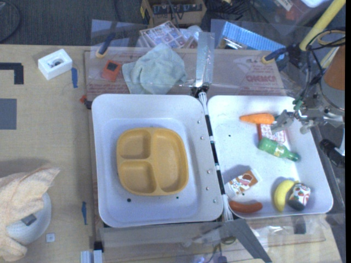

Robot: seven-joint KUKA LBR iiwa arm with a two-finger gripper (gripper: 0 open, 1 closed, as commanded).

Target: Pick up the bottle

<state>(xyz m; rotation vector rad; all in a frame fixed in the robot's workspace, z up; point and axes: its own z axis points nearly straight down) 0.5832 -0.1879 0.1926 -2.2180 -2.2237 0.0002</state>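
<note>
Two shallow white bins [109,114] sit side by side. The left holds one yellow divided plastic plate [152,160]. The right holds one green plastic bottle [278,149], one orange toy carrot [257,118], one yellow toy banana [282,194], one red toy sausage [246,206] and two small printed packets [243,183].

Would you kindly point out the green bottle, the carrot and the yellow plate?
green bottle [278,149], camera view, middle of its body.
carrot [256,118], camera view, middle of its orange length.
yellow plate [127,186], camera view, its front rim.

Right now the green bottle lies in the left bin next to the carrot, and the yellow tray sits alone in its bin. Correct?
Wrong bin. The camera view shows the bottle in the right bin, below the carrot. The tray does sit alone, in the left bin.
</note>
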